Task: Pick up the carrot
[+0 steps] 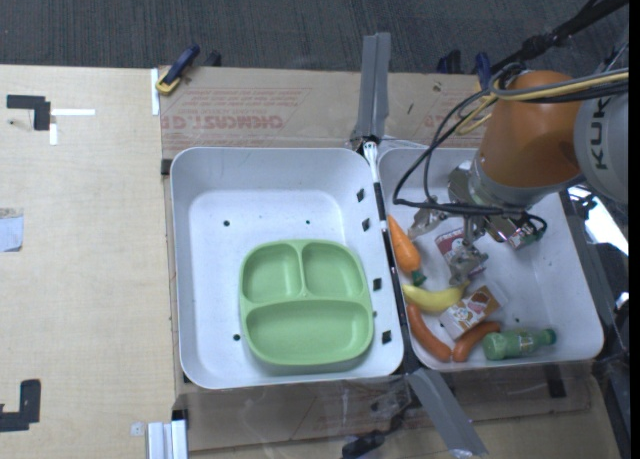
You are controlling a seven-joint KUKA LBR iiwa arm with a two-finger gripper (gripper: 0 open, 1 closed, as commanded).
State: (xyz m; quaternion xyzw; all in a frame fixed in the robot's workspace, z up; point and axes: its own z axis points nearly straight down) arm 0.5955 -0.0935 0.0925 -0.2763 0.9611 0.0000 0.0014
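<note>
The carrot (403,243) is orange with a small green top at its near end. It lies along the left wall of the right bin (585,292), slanting from the far left toward the near right. My gripper (468,265) hangs below the orange wrist band over the middle of that bin, about a hand's width to the right of the carrot and apart from it. Nothing of the carrot lies under it. The gripper sits above a red and white snack packet (470,309).
A yellow banana (432,297) lies just in front of the carrot's green end. Two orange-red sausage-like pieces (428,334) and a green bottle (518,343) line the near wall. The left bin (200,247) holds a green divided plate (305,302). Cables trail over the right bin's far side.
</note>
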